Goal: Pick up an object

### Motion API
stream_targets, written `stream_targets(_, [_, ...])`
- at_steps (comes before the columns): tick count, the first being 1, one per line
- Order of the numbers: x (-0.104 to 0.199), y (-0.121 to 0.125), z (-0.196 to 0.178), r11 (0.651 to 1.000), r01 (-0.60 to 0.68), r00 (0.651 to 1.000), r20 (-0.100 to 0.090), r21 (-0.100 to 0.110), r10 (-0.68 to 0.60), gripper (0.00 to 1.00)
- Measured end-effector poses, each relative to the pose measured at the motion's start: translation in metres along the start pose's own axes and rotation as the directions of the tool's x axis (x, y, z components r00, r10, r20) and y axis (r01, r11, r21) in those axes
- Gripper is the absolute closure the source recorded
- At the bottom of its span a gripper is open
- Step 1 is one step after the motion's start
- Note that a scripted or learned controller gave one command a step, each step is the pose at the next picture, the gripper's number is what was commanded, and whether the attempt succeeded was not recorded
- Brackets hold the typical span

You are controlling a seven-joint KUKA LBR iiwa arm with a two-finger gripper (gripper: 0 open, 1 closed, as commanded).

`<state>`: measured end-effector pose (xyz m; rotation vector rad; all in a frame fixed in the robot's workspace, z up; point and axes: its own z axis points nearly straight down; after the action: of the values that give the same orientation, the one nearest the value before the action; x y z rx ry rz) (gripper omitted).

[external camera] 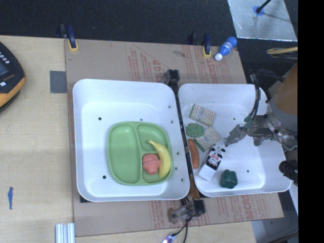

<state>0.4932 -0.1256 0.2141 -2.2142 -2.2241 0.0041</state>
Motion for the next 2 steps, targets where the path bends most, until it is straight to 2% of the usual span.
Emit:
stream_targets(1, [0.0099,0.0007,0.11,1.0,-0.001,1.0,0.0,-0.001,0.001,0.0])
stream_targets(2, [0.009,0.0003,0.1001,1.0,0.003,1.0,0.0,0.002,-0.003,1.0])
